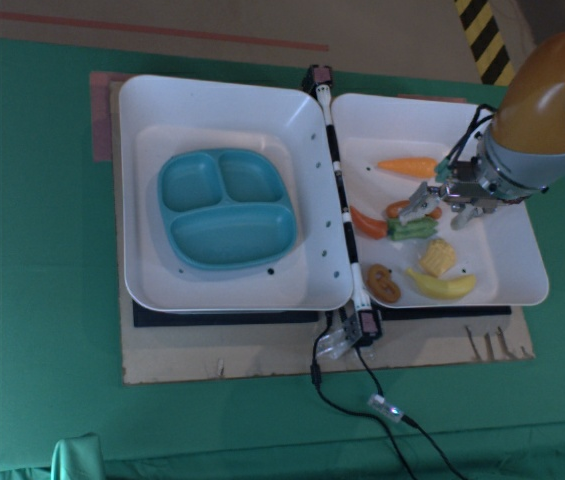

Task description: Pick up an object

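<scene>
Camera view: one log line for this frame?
gripper: open, nothing held | over right bin | nearest: green vegetable | left bin: blue plate

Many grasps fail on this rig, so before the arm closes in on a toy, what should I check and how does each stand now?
1. Gripper over the right bin: ok.
2. Green vegetable just beneath it: ok.
3. Target free of neighbours: not ok, an orange piece touches it.
4. Something held between the jaws: cannot tell.
5. Banana and corn apart from the gripper: ok.
</scene>
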